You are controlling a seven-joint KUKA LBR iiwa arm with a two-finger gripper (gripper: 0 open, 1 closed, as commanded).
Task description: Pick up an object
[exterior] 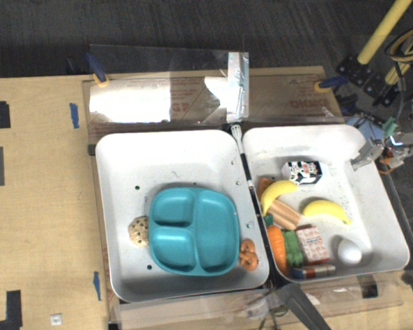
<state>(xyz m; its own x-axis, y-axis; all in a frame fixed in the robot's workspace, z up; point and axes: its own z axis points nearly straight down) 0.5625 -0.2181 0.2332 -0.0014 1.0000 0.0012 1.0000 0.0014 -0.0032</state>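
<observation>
The right bin (330, 140) holds a pile of small things: two yellow bananas (278, 193) (326, 211), a black-and-white box (302, 170), a tan wooden block (287, 216), an orange carrot (276, 244), a green piece (292, 247), a red-and-white carton (313, 244), a white egg shape (349, 252) and a marker (315, 271). My gripper (365, 157) hangs at that bin's upper right rim, away from the pile, with nothing seen in it.
In the left bin (164, 153) lies a teal divided plate (194, 230), with a speckled cookie (137, 231) at its left and a small orange pastry (248, 255) at its right. A clear plastic sheet (167, 93) stands behind the bins.
</observation>
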